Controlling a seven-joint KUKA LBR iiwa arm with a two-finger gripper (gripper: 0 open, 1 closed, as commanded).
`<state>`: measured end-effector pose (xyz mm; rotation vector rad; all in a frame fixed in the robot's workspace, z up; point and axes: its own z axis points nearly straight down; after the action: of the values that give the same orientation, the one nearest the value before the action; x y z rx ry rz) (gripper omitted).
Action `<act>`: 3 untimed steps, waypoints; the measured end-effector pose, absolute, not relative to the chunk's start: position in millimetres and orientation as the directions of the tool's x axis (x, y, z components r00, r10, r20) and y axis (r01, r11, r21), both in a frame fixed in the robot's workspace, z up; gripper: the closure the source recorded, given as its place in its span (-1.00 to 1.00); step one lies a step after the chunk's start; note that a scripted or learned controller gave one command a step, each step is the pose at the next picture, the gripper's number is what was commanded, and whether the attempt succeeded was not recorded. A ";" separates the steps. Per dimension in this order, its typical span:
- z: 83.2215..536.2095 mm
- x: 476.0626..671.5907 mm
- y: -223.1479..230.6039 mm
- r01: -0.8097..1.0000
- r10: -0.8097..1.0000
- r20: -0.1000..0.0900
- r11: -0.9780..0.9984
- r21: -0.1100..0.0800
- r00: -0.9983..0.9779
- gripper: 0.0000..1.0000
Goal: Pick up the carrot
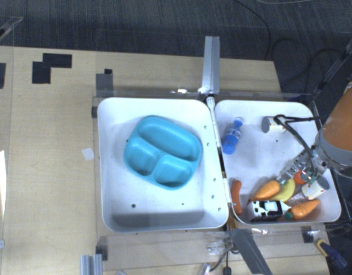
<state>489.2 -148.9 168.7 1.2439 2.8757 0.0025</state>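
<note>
Pale wood-grain table [44, 171] carries two shallow white plastic bins side by side. Left white bin [116, 211] holds a blue three-compartment plastic plate [163, 150], lying flat near the bin's middle. Right white bin [253, 153] holds the small stuff, mostly crowded in its near right corner.

Grey arm with the orange band [342, 128] comes in from the right edge, over the right bin's right side. Jaws [305, 173] sit low above the cluster of toys in that near corner; cannot tell whether they are wide, narrow or holding anything, too small and cluttered there.

Small clear bottle with blue cap and label [231, 135] lies tilted near the right bin's left wall, far half. Black-and-white toy cow [268, 209] lies at the near wall. Orange toy carrot [268, 189] lies just left of the jaws, touching a yellow banana-shaped toy [286, 192]. A second orange carrot-like piece [306, 209] lies at the near right, beside the cow. Red-orange sausage-shaped toy [237, 193] lies along the left wall, near end. Small grey cylinder [267, 124] sits at the far side, by a black cable.
</note>
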 end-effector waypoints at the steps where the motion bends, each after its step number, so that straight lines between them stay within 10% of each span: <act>1: 168.6 489.1 -148.7 0.729 0.729 -0.007 0.685 0.005 -0.685 -1.00; 2: 111.0 490.8 -130.6 0.582 0.582 -0.008 0.813 0.004 -0.813 -1.00; 3: 89.6 544.5 -133.9 0.404 0.404 -0.009 0.915 0.003 -0.915 -1.00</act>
<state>544.5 -133.9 89.6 0.6459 3.0651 0.0022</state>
